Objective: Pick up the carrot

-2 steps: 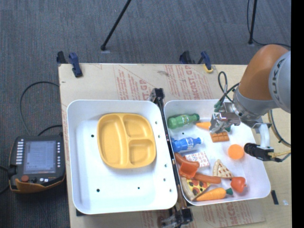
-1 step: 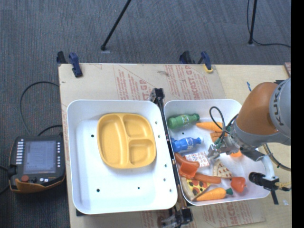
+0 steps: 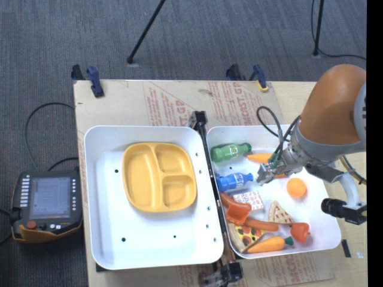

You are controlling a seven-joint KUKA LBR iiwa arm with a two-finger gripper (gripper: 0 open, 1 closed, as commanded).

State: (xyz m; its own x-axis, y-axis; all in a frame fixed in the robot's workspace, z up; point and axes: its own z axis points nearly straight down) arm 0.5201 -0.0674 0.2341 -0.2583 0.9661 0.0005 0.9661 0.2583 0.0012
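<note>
My gripper (image 3: 267,173) is over the right bin (image 3: 333,241), low above its middle, just right of the blue bottle (image 3: 234,180) and just below a small orange piece (image 3: 259,158) lying near the bin's far wall. Whether the fingers are open or closed I cannot tell; the view from above does not resolve them. Nothing is visibly held between them.

The carrot (image 3: 267,244) lies at the near edge of the right bin, long axis roughly left-right, green stub at its right end, next to the red pepper (image 3: 300,231). It is well apart from my gripper, with other items between.

Other contents of the right bin: green bottle (image 3: 230,152) on its side at the far left, blue bottle on its side below it, a white packet (image 3: 251,200) near the middle, a red piece (image 3: 237,211) beside the packet, a pizza slice (image 3: 279,213) right of those, an orange ball (image 3: 296,188) toward the right, and a pizza-patterned piece (image 3: 244,235) at the near left corner touching the carrot's left end.

Left bin (image 3: 108,244) holds a yellow divided plate (image 3: 159,176), three compartments, sitting upper-centre.

Bench (image 3: 155,100) is bare board with blue clamps (image 3: 94,80) at the far edge. A teach pendant (image 3: 46,205) rests on the floor to the left.
</note>
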